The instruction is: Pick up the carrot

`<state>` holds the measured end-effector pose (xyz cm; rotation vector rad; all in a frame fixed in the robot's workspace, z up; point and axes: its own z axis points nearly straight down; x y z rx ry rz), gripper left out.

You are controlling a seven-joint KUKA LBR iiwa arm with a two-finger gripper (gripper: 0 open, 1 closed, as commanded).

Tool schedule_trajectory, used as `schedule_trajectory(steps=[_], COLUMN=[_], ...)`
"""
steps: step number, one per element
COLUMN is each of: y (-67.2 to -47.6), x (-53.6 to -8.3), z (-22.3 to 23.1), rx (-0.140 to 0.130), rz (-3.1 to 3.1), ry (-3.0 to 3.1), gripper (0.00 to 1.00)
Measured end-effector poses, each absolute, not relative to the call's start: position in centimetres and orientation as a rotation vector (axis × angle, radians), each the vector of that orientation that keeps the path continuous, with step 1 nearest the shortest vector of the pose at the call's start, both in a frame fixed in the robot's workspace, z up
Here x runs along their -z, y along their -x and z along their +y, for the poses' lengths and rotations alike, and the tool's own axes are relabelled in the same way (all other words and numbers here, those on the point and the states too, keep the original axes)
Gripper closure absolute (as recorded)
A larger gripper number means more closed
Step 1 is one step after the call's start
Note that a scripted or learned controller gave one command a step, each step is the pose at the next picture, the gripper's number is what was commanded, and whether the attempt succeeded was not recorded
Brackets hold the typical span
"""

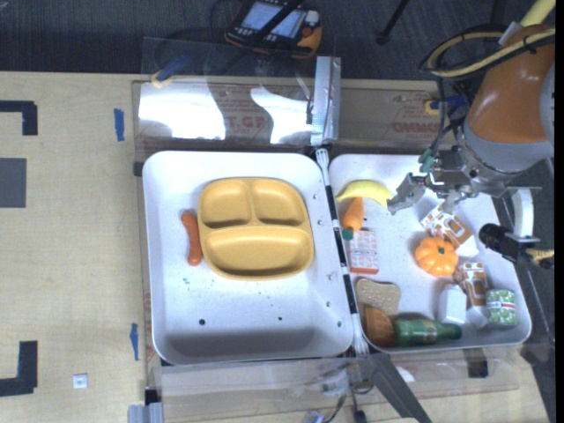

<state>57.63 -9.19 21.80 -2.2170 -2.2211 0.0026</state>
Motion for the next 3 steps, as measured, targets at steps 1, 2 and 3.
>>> schedule_trajectory(steps=[1, 2, 3], y=[-51.8, -54.6, -52.7], x=[-11.1, -12.3, -16.2], z=[-14.4, -9.0, -15.0], rx=[0.0, -0.001, -0.003], rz=[-2.193, -1.504, -1.309], ry=[2.251, 2.758, 2.856], gripper=[0.0, 0.0, 0.0])
